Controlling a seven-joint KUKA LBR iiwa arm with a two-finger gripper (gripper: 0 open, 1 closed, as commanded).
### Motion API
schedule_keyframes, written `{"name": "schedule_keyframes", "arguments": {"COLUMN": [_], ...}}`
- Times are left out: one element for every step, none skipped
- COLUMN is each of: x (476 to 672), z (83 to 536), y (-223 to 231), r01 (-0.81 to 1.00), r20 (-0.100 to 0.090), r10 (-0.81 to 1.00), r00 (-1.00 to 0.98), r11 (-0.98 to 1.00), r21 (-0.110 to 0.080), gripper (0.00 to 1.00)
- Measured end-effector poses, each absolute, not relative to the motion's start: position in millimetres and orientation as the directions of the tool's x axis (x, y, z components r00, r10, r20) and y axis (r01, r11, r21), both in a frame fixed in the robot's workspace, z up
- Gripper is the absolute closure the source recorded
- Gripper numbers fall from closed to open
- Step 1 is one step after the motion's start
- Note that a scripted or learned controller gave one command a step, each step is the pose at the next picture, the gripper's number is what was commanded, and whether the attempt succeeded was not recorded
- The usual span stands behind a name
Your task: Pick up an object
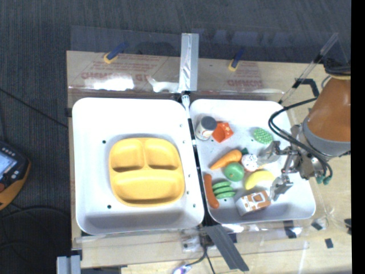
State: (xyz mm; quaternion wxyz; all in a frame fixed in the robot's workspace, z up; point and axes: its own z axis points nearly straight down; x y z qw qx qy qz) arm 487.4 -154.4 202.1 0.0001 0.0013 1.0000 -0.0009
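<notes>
The right white bin holds several toy foods: an orange carrot, a green round piece, a small white ball, a yellow lemon, a green dotted ball and a white and orange box. My gripper hangs low over the bin's right side, just right of the lemon. It is open: one finger points up-left, the other stands near the box. Nothing sits between them.
A red-orange piece and a grey cup lie at the right bin's far left corner. A red sausage and a green pickle rest by the divider. The left bin holds a yellow divided tray.
</notes>
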Motion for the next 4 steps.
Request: {"name": "schedule_keyframes", "arguments": {"x": [500.0, 545.8, 547.2, 581.4], "z": [102.0, 93.7, 104.1, 234.9], "y": [-111.4, -101.5, -100.8, -97.5], "r01": [0.145, 0.348, 0.345, 0.463], "r20": [-0.002, -0.012, -0.018, -0.005], "r10": [0.145, 0.347, 0.345, 0.463], "r00": [-0.989, -0.938, -0.938, -0.886], "r11": [0.989, 0.938, 0.938, 0.886], "r21": [-0.001, -0.003, -0.005, -0.001], "gripper": [0.00, 0.00, 1.00, 1.00]}}
